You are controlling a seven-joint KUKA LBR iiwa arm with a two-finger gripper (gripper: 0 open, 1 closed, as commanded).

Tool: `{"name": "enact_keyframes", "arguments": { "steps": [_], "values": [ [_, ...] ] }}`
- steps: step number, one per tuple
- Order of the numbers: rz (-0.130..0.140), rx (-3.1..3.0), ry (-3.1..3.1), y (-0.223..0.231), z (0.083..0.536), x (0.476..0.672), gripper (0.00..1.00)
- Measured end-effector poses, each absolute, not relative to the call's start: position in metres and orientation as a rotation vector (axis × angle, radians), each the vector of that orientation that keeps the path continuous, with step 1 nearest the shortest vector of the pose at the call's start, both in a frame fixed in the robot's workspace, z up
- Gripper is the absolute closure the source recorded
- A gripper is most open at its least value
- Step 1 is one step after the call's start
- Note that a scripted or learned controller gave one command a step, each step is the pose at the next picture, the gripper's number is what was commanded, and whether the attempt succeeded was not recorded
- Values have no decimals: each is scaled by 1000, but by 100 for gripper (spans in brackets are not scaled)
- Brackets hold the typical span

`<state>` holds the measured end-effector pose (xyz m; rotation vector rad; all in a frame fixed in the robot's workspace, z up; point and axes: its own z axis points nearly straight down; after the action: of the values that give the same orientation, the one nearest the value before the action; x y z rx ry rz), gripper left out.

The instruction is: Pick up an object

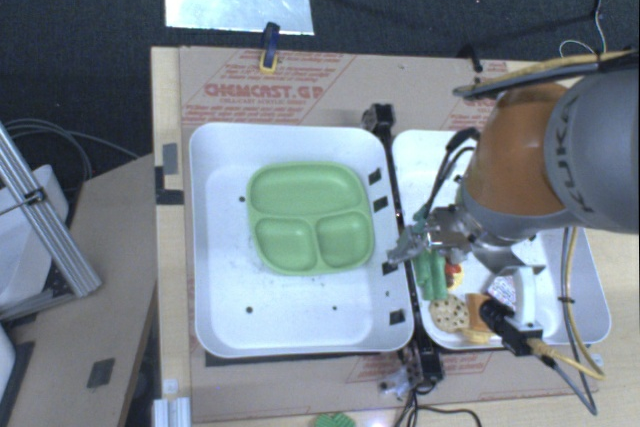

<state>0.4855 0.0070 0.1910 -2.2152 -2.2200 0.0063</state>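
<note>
A green divided plate [308, 218] lies in the left bin [220, 315]. In the right bin [596, 315], near its left front corner, lie a green object [433, 277], a round tan cookie-like piece [450, 315], an orange piece [479, 323] and a small white and red item [503, 292]. My gripper [425, 245] hangs low over the right bin's left edge, just above the green object. The arm's orange band and grey wrist cover much of the right bin.
A black divider with clips [392, 205] runs between the two bins. The bench board [265, 90] carries red print behind the bins. A yellow clamp [269, 50] sits at the board's back edge. Cables trail off the front right.
</note>
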Motion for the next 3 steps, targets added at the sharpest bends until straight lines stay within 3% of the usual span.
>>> {"name": "enact_keyframes", "arguments": {
  "steps": [1,3],
  "values": [
    [-1,-2228,-2217,-67,184,493,0],
    [-7,-2218,-2232,-42,185,602,0]
  ]
}}
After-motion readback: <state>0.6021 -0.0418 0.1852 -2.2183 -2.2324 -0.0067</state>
